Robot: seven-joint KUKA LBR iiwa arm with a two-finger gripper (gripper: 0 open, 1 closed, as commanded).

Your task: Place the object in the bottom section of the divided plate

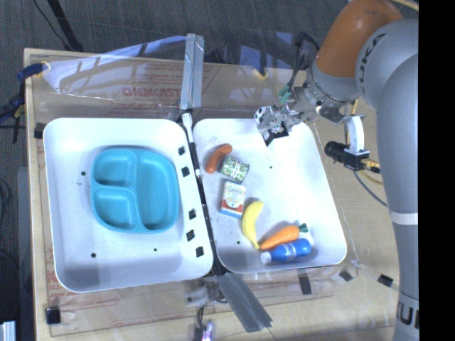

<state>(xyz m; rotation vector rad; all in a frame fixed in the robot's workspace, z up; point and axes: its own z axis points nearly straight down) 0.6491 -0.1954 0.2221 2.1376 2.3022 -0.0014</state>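
While the two-finger gripper [274, 125] hangs over the right white bin's [323, 183] far edge, finger state unreadable, nothing visibly held; the objects lie nearer, apart. Blue divided plastic plate [135, 189] sits in left white bin [64, 212].

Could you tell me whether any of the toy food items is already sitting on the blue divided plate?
No, the blue divided plate lies bare in the left bin, while the banana and carrot lie in the right bin.

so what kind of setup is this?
Likely a lab pick-and-place bench: two white bins side by side, toy food like a banana and carrot, and a blue divided plate.
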